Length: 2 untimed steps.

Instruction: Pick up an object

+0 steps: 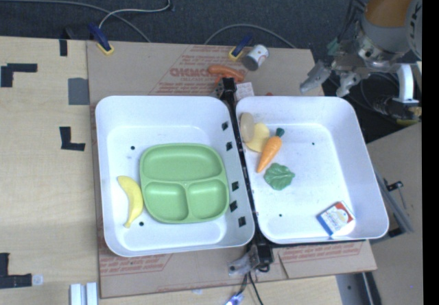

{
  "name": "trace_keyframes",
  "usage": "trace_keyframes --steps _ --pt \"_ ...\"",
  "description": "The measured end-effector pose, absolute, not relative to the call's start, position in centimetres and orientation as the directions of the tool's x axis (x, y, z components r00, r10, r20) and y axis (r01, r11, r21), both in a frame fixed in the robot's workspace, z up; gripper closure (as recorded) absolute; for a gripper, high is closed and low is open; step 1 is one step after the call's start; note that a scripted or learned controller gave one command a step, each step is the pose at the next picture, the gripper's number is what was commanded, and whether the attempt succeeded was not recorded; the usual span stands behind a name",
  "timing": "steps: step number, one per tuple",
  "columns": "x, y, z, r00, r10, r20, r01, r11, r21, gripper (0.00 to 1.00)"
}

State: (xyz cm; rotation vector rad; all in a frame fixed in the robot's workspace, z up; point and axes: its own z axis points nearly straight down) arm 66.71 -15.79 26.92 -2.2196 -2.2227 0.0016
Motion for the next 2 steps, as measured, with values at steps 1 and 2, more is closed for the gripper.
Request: trace_keyframes --steps 1,2 --pt "64.9 -11.5 13.2 -0.001 1.0 0.001 1.0 0.001 -0.004 0.0" --pt "63.0 -9.5 8.6 -0.001 1.0 -0.001 1.0 0.001 0.002 0.0"
